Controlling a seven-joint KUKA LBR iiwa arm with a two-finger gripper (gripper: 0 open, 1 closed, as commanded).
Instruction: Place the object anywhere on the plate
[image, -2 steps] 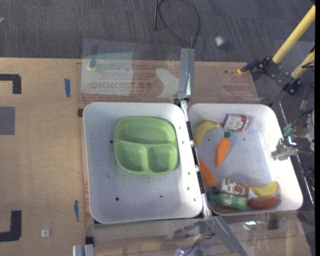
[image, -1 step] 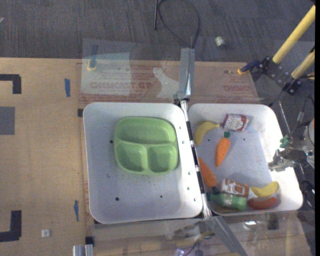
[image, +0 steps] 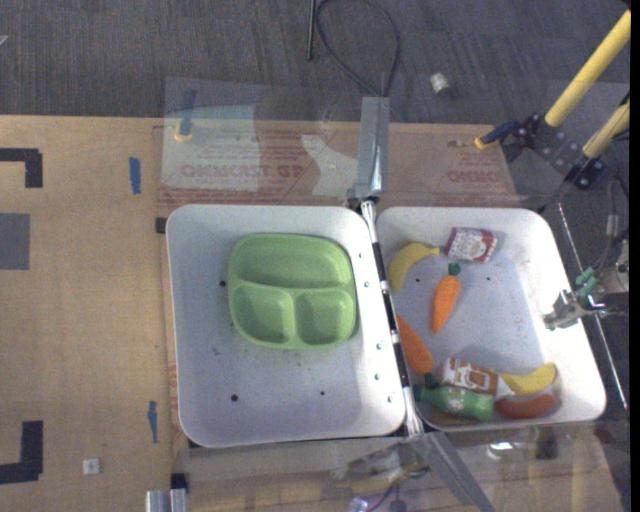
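Carrot (image: 445, 301) waits in the right bin (image: 520, 225), plate (image: 292, 290) bare in the left bin (image: 200, 330).
We see the pincer (image: 572, 308) at the right bin's far rim; whether it is open or closed we cannot tell. We judge the crowded toys risky: banana (image: 408, 263), ketchup packet (image: 470, 244) and juice carton (image: 470, 377) could be nudged or grabbed instead.

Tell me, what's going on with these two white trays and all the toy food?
A robot is meant to move toy food onto the green divided plate in the left bin. Nothing is on the plate yet. The toys all lie in the right bin: an orange carrot, two bananas, a green bottle, small cartons and others. The gripper sits at that bin's right rim, holding nothing I can see.
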